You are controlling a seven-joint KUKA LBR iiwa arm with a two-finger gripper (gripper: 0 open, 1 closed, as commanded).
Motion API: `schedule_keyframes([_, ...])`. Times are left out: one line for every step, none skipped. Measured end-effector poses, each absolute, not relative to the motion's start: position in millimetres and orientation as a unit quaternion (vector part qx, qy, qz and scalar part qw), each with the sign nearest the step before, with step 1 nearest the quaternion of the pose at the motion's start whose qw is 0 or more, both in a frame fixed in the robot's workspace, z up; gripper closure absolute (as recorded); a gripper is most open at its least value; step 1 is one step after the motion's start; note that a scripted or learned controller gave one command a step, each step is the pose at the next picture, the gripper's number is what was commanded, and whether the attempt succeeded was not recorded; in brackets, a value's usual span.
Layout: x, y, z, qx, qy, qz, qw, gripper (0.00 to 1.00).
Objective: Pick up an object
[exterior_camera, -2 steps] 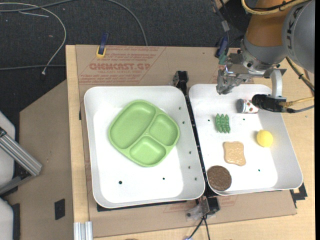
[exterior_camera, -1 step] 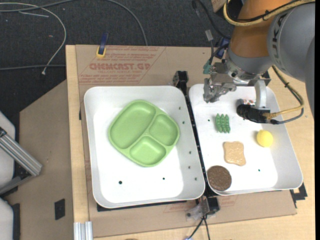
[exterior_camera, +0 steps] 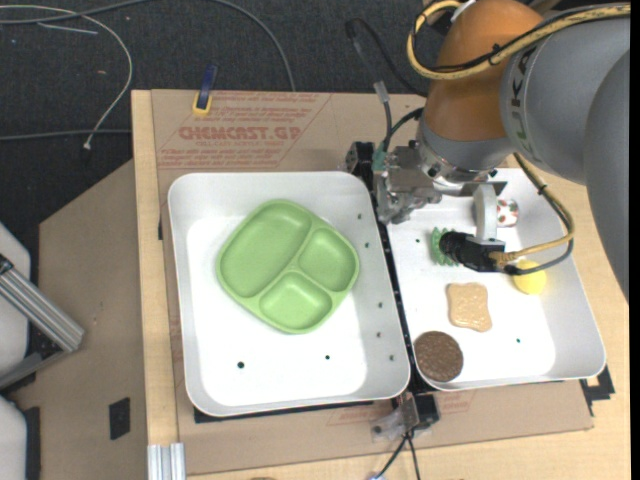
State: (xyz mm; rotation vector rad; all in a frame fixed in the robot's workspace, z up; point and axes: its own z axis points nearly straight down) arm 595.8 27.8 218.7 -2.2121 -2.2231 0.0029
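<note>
- You had the arm (exterior_camera: 560, 88) reaching in from the right, its orange band above the top of the right bin (exterior_camera: 560, 340).
- Your gripper (exterior_camera: 400, 200) hung over the top left corner of that bin, right by the wall it shares with the left bin (exterior_camera: 190, 268). I could not tell from this view whether it was spread or pressed together, and nothing could be seen gripped in it.
- In the left bin you had one thing, a green divided plate (exterior_camera: 288, 265), lying flat near the middle.
- In the right bin, a small green piece (exterior_camera: 438, 245) lay just below the gripper.
- A tan toast-shaped piece (exterior_camera: 468, 307) lay near the bin's middle, with a brown disc (exterior_camera: 438, 355) just below it at the bin's near edge.
- A yellow lump (exterior_camera: 530, 282) sat to the right of the toast-shaped piece, apart from it.
- A small white and red thing (exterior_camera: 507, 211) lay toward the top of the bin; it was too small to name.
- Both bins stood on a cardboard sheet (exterior_camera: 240, 128).
</note>
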Motion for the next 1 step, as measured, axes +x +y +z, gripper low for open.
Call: schedule_keyframes([572.0,71.0,210.8,-0.706,-0.709,0.0013,0.003,1.0])
